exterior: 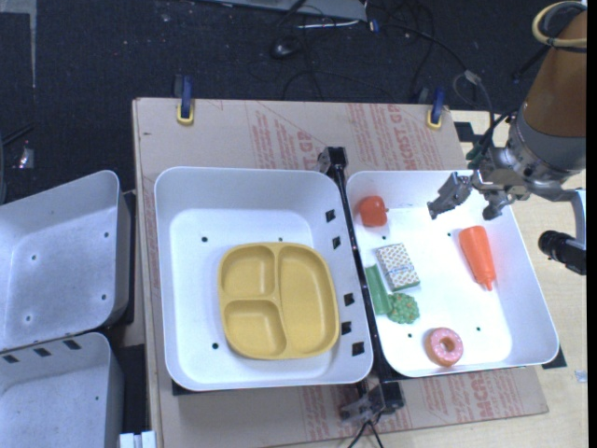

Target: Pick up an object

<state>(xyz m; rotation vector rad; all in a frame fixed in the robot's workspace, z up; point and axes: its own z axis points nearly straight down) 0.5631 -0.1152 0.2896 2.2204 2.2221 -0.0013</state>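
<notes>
We see the gripper (472,194) released, fingers spread and holding nothing, poised over the upper edge of the right bin (532,278); the orange carrot (478,255) lies just below it, toward the near rim, its long axis running from far to near with the tip nearer us; red lettering on the table (252,138) is too broken to read with confidence.
</notes>
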